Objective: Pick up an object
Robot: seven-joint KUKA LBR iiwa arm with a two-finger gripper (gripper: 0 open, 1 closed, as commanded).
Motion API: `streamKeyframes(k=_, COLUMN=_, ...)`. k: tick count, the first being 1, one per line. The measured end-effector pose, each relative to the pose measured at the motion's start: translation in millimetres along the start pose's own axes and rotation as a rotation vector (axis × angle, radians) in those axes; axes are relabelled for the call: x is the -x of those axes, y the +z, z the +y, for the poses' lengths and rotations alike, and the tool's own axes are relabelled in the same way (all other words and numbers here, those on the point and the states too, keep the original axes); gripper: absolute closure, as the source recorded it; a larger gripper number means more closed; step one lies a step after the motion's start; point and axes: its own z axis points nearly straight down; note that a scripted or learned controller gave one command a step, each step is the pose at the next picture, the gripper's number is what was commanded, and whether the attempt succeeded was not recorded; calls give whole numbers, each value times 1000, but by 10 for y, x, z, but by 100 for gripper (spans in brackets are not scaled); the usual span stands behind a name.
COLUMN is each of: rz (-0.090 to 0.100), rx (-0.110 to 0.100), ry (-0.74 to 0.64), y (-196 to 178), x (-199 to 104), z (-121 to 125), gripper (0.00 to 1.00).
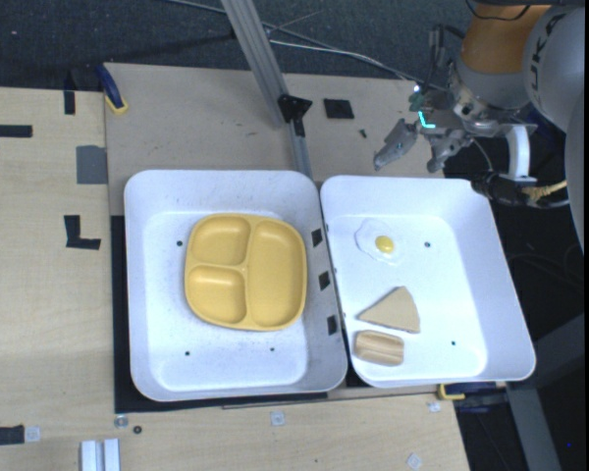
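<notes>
Camera view: arm (pixel 530 37) cropped at top edge

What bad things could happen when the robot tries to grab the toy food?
The fried egg lies flat and thin, so the gripper might slide over it. The wedge and the bread roll sit close together, so grabbing one could bump the other. The roll is near the right bin edge, which could block the gripper.

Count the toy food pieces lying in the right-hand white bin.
3: a white fried egg with yellow yolk near the far left, a tan wedge-shaped slice at centre, a tan bread roll nearest.
</notes>
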Motion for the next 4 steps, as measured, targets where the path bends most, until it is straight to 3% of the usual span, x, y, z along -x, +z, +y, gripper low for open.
streamKeyframes(k=1, rz=0, rx=2, ry=0, y=-10, x=-1, z=4, gripper=0)
streamKeyframes(k=4, rz=-1, rx=-3, ry=1, y=1733, x=74, z=-61, gripper=0)
